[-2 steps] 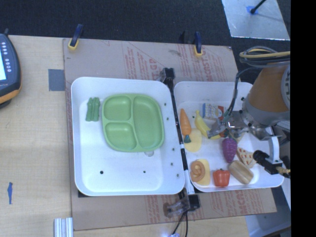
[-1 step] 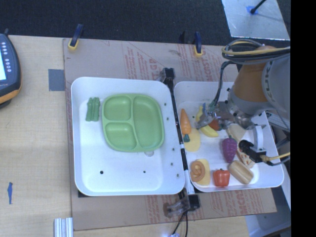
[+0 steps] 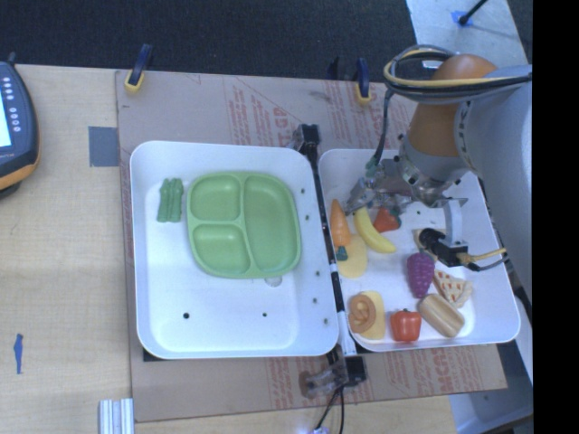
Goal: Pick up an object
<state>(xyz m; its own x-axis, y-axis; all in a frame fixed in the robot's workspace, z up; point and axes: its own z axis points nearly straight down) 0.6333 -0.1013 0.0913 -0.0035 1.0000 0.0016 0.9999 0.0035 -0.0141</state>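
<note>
The right bin [image 3: 493, 328] holds toy food: an orange carrot [image 3: 338, 223], a yellow banana [image 3: 372, 231], a small red piece [image 3: 387, 220], purple grapes [image 3: 419, 273], a pizza slice [image 3: 452, 288], a hot dog bun [image 3: 440, 316], a red pepper [image 3: 405, 325], a round pastry [image 3: 365, 311] and a pale yellow piece [image 3: 353, 260]. My gripper [image 3: 384, 202] hangs low over the upper part of this bin, right above the banana's top end and the red piece. The wrist hides its tips.
The left bin [image 3: 163, 319] carries a green divided plate [image 3: 243, 223] and a green bean-like toy [image 3: 169, 200] beside it. A teach pendant [image 3: 14, 125] lies at the far left of the bench. Clamps [image 3: 137, 69] hold the cardboard at the back edge.
</note>
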